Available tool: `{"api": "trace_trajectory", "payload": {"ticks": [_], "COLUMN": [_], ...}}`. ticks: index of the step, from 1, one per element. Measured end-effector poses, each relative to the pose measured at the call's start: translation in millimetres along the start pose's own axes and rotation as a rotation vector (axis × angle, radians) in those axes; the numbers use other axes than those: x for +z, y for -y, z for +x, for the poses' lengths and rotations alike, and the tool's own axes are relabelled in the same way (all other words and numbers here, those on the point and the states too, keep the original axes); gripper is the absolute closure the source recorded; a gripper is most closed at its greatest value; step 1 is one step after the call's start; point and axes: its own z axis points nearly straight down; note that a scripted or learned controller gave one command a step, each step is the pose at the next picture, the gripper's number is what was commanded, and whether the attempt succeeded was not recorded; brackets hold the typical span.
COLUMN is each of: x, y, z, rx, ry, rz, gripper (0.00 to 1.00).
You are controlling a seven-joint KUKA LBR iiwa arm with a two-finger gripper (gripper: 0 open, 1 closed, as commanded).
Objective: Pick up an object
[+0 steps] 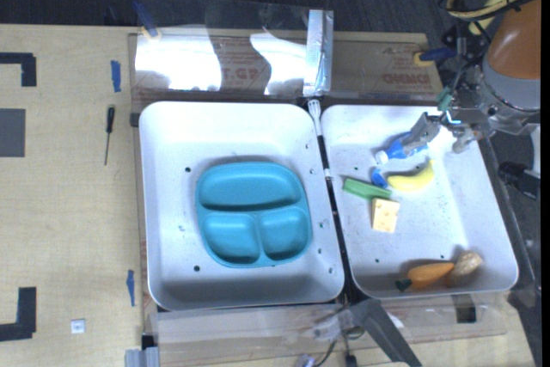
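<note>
The right bin [481, 211] holds several small objects. A blue-and-white piece [400, 149] lies near its top, with a yellow banana [412, 179] just below it. A green stick [367, 188] and a pale yellow block [386, 215] lie toward the bin's middle. An orange carrot [430, 272] and a beige lump [467, 263] rest at the front edge. My gripper [443, 134] hangs over the bin's upper right corner, open, with nothing between its fingers. Its left finger [423, 128] is just above and to the right of the blue-and-white piece.
The left bin [163, 142] holds a blue divided plate [253, 211]. A clear plastic sheet and a metal post [316, 51] stand behind the bins. The arm's orange band [516, 51] and yellow cables sit at the upper right.
</note>
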Motion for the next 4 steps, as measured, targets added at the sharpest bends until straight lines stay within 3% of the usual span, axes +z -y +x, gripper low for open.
{"api": "trace_trajectory", "payload": {"ticks": [1,2,3,4], "x": [139.3,159.8,148.4,60.8], "y": [21.3,54.7,52.7,5.6], "z": [15.4,23.2,23.5,68.4], "rx": [-0.134,-0.396,-0.395,-0.252], "ry": [-0.003,0.003,0.004,0.001], "rz": [0.012,-0.008,-0.015,-0.007], "gripper": [0.00,0.00,1.00,1.00]}}
